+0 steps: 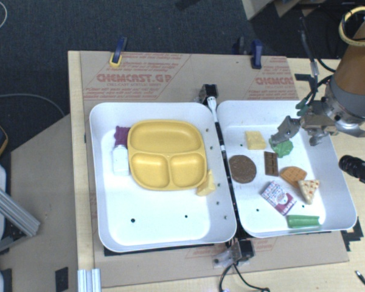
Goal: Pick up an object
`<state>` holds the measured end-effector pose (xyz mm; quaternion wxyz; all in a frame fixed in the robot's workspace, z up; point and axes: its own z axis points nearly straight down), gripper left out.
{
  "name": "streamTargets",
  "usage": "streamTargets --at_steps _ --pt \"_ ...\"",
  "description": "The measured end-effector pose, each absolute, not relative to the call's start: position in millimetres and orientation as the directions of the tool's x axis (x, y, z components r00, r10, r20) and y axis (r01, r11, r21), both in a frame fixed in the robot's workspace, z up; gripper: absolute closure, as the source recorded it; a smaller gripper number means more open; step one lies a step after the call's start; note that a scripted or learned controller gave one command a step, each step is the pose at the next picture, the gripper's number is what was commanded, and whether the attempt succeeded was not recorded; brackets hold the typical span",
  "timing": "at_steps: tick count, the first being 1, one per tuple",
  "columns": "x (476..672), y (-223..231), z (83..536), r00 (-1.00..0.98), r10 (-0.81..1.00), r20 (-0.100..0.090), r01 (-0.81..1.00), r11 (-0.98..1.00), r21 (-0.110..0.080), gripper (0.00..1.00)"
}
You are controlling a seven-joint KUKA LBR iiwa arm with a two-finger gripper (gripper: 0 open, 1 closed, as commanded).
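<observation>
My gripper (304,132) hovers over the upper right part of the right bin (344,215), its two fingers spread open with nothing between them. Its left finger (287,128) stands just above a small light green lump (283,147); whether they touch I cannot tell. Lower in this bin lie a pale yellow square (255,140), a round brown cookie (242,168), a small brown bar (271,163), an orange wedge (292,174), a pizza slice (309,190), a purple and white packet (277,197) and a green stick (303,221).
The left bin (164,230) holds a yellow divided plate (167,153), with a purple item (121,135) and a white bottle (120,160) at its left and a yellow scrap (205,185) at its lower right. A rail with black clips (219,145) separates the bins.
</observation>
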<state>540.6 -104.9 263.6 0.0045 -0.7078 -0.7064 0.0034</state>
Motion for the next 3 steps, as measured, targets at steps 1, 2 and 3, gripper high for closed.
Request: streamTargets --at_steps 1,2,3 --pt "542.6 -105 269 0.0 1.0 0.0 1.0 0.0 0.0 0.0" --pt "536.6 -105 225 0.001 1.0 0.002 1.0 -0.001 -0.006 0.0" --pt "526.2 -102 175 0.001 1.0 0.002 1.0 -0.001 -0.008 0.0"
